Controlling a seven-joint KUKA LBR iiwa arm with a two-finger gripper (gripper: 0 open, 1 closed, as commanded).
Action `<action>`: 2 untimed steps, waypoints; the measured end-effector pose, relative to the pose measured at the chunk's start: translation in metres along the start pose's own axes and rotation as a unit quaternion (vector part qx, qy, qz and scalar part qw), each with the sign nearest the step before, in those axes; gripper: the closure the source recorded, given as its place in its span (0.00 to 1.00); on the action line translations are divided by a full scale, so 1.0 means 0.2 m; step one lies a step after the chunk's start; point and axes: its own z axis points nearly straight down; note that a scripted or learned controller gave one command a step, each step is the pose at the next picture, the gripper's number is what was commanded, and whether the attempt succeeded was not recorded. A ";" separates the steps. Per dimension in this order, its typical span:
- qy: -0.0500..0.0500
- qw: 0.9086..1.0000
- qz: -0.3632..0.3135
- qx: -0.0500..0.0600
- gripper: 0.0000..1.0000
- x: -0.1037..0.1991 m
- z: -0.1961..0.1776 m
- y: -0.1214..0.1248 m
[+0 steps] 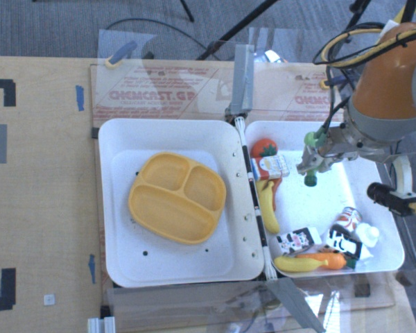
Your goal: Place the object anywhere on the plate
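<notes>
Hovering over the right bin [395, 255], gripper [310, 166], grip state unclear, nears its left-edge clutter; plate [177, 198] lies unobstructed.

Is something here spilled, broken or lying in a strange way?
Nothing looks spilled or broken. The plate lies flat but turned askew in the left bin. The toys in the right bin lie jumbled along its edges, with a banana against the divider.

- You can't tell how the grey two-finger gripper [312, 165] has its fingers set; too small, blurred.
- Grey arm with orange band [388, 75] is cut off by top and right edges.
- Small black-and-white printed carton [298, 240]: label unreadable.
- Red round toy fruit [263, 148] partly hidden by a white packet [274, 165].
</notes>
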 end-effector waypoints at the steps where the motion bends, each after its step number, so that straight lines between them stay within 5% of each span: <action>1: -0.001 0.996 -0.094 -0.001 1.00 0.35 0.24 0.48; 2: 0.000 1.000 -0.020 0.002 1.00 0.72 0.24 0.22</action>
